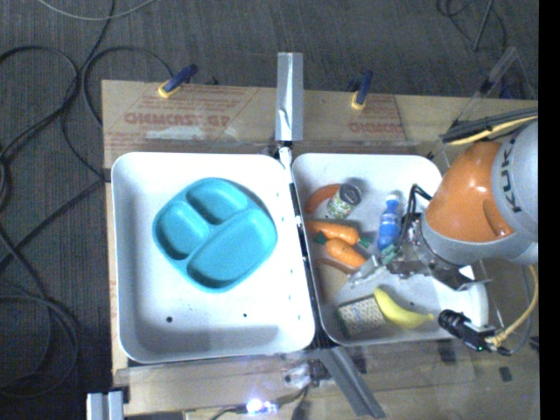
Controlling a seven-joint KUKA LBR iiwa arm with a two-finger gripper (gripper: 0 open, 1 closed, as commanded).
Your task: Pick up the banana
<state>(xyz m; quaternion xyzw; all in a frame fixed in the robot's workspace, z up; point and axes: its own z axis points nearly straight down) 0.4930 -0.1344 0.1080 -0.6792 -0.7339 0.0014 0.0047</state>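
banana lies just below the hand, ungrasped.

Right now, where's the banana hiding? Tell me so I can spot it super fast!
Look in the right bin, the one the arm reaches into. Go to its near edge, below the gripper. The banana lies there beside a grey grater; it is the only yellow curved thing, while the carrots farther back are orange.
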